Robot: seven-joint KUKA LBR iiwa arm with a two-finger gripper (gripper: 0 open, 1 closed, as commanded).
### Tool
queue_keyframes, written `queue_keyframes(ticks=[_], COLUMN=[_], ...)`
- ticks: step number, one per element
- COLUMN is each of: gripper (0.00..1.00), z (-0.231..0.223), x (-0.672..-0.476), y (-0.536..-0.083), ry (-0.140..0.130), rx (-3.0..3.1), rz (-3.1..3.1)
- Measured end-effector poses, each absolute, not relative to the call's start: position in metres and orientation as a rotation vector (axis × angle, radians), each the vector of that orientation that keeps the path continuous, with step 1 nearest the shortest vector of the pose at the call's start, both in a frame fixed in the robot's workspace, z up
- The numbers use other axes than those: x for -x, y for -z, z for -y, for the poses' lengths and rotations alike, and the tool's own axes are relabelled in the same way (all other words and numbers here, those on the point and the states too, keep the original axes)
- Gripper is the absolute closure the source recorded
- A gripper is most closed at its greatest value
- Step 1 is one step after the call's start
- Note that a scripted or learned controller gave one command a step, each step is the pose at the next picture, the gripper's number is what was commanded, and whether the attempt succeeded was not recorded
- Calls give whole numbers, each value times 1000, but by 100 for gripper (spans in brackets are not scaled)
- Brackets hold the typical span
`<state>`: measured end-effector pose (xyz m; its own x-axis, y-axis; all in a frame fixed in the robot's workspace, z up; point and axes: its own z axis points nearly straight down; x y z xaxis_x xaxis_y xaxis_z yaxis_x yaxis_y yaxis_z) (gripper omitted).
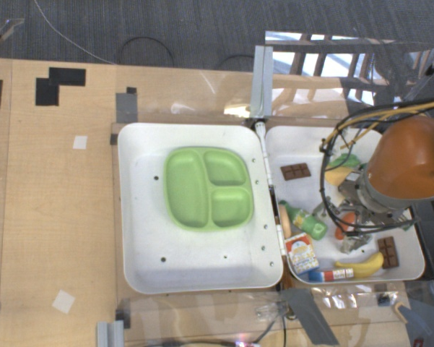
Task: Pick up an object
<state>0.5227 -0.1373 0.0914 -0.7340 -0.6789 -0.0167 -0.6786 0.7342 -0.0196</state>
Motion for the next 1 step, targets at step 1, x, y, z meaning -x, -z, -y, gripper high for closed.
queue_keyframes(ticks=[1], gripper=[0], z=[115], x=[-526], y=[-92], ry=[17], rx=[924], rz=[-2984])
